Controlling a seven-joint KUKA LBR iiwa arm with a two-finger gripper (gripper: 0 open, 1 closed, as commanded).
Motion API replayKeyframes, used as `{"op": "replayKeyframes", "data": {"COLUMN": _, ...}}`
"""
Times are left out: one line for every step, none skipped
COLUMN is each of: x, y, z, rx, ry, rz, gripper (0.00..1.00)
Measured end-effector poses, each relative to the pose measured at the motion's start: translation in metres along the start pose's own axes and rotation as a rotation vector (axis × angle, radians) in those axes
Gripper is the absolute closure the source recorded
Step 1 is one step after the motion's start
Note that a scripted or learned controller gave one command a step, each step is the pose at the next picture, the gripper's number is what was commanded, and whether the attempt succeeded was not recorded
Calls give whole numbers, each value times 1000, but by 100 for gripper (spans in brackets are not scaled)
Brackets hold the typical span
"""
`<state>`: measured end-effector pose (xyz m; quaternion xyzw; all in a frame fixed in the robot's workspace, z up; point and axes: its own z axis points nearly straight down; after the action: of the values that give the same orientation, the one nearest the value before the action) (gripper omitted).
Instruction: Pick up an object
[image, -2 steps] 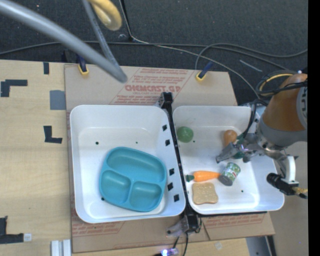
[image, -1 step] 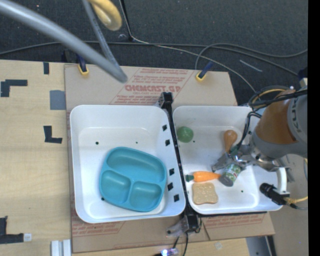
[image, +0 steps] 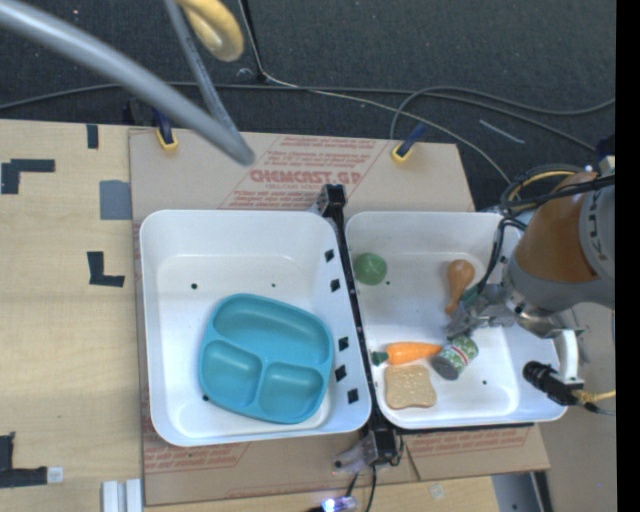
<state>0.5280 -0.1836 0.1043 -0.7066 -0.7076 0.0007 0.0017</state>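
In the right bin (image: 500, 232) lie a green ball (image: 371, 268), a tan drumstick-shaped toy (image: 459, 275), an orange carrot (image: 412, 352), a slice of bread (image: 409, 387) and a small can (image: 458, 357) lying tilted. My gripper (image: 470, 320) reaches down from the right side of this bin. It sits just above the can and just below the tan toy. From this angle nothing can be seen held in it.
The left bin (image: 160, 250) holds a blue divided tray (image: 266, 357). The grey and orange arm (image: 560, 250) hangs over the right bin's right wall. Cables run across the dark bench behind the bins.
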Motion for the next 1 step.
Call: {"op": "replayKeyframes", "data": {"x": 3, "y": 6, "z": -43, "rx": -4, "ry": -1, "rz": 0, "gripper": 100}}
